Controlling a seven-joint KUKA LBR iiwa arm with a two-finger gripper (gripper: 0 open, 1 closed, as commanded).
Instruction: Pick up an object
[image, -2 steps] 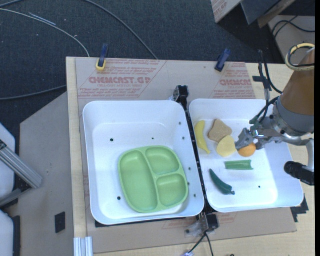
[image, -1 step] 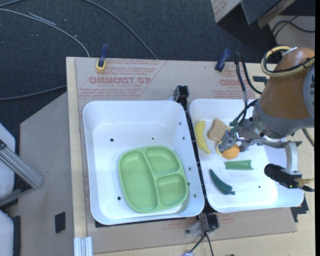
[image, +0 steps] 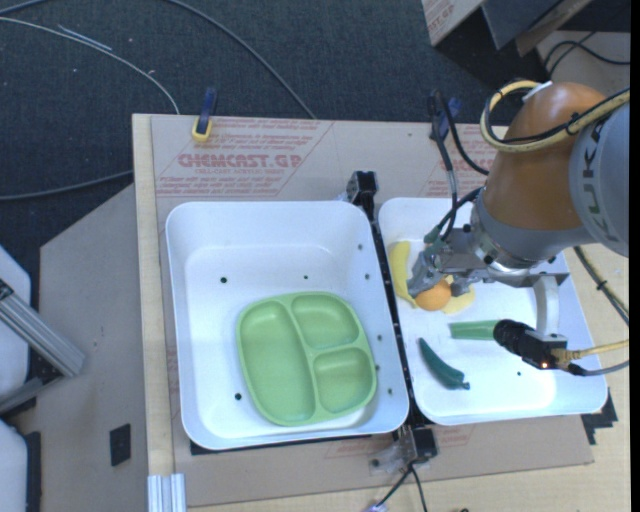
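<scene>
orange and round, the fruit (image: 433, 297) sits in the right bin (image: 520, 400), near the wall it shares with the left bin (image: 200, 300). a banana (image: 400, 268) lies just beside it on the wall side, apparently touching it. the gripper (image: 440, 272) is low over the orange, at its upper edge, with the wrist and the orange-banded arm (image: 545, 170) bulking above. from this slanted view i cannot tell how wide the claw stands, nor whether it has anything in it; the metal tips blur into the fruit and banana, so i would not call this a grasp.

judging from the pose, the step in hand is closing on the orange. to do it well, the claw should straddle the fruit's widest part rather than its upper edge, since a round, smooth thing will squirt out if pinched off centre. the banana crowds one side, so the tip on that side needs to slide between the two, or else the claw should turn so it closes along the free direction. the bin wall is near too, and a tip could catch it on the way down.

well apart, toward the front of the same bin, lie a dark green pepper (image: 443, 363) and a pale green piece (image: 472, 329); neither is in the way. the green divided plate (image: 303, 355) rests in the left bin. lift straight up and slowly.
</scene>
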